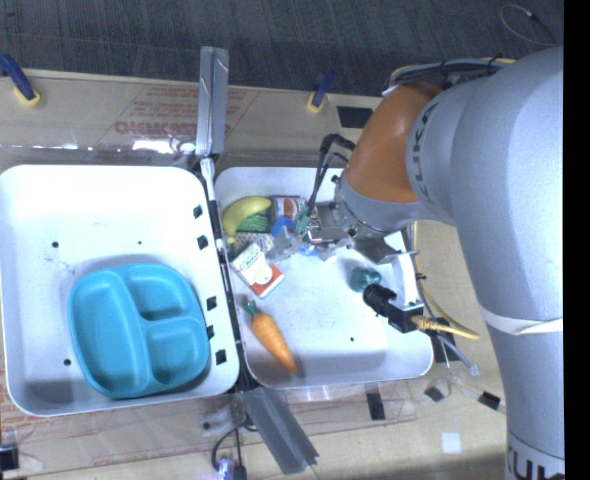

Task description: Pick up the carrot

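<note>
Nearest, in the right-hand bin [325, 376], the carrot [272, 339] lies flat on the white floor by the near corner next to the divider. It is well on the near side of the tool [313, 234] and a little toward the view's left of it. Its green stub points back toward the far side and its orange tip points toward the near wall. Nothing touches it, and it is apart from the tool.

Farther toward the view's left of the tool, across the divider, the left-hand bin [35, 218] holds a blue divided plate [135, 328] that sits in its near half.

Coming closer to the tool, a small red-and-white carton [258, 270] lies tilted just on its near left side. A teal object [363, 276], too small to name, rests on the tool's near right side, under the wrist.

The tool itself hangs low over the far half of the right-hand bin, among small red and blue items that I cannot make out. Whether it is wide or narrow I cannot tell, and nothing is seen held in it. The grey arm [495, 218] and its orange band [390, 158] rise behind it.

Just beyond the tool toward the view's left, a banana [245, 211] lies against the far corner, with something green [254, 224] beside it.

Farthest off, two blue clamps [20, 80] grip the bench [105, 108] edge.
</note>
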